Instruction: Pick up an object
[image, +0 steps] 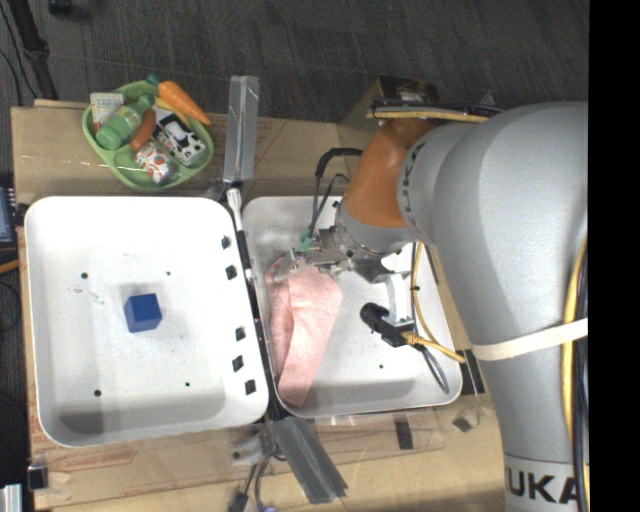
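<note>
Taking the divider (245, 300) between the 2 bins as the landmark: nearest the camera, just right of it, the pink cloth (300, 325) lies crumpled along the left side of the right bin (400, 395), its long edge close against the divider wall. That makes it the handiest target, soft and easy to pinch from above.

Further up the same side, the gripper (312, 250) sits low over the cloth's upper end, the orange-banded arm (400, 190) bent down steeply from the right to get there. The fingertips appear to be at or just touching the fabric, but the wrist hardware hides them, so I cannot tell whether they are spread or pinched, nor whether any cloth is caught.

Left of the divider, well apart, 1 blue cube (143, 311) rests alone on the floor of the left bin (60, 230).

Furthest off, beyond the divider's top end, a green bowl (105, 155) of toy food stands on the bench, outside both bins.
</note>
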